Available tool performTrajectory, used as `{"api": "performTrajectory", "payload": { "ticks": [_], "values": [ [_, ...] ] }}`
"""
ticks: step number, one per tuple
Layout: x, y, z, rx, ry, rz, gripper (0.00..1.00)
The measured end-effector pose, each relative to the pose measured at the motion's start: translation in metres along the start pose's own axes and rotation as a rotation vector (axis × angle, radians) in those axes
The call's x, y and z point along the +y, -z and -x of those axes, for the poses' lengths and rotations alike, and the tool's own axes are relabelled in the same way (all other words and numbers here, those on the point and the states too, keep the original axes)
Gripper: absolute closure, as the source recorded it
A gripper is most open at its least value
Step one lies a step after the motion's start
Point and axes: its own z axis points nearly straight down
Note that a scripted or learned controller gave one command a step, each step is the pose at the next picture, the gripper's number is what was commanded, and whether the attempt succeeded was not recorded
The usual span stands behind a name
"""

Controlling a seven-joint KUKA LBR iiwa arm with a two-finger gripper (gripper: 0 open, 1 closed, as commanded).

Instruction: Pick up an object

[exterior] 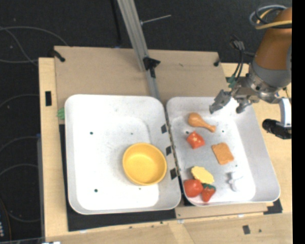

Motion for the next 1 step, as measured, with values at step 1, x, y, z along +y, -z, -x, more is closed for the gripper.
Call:
{"api": "performTrajectory", "payload": {
  "ticks": [1],
  "values": [
    [0.0, 0.0001, 0.0002, -0.001, 0.0, 0.0, 0.0]
  ]
}}
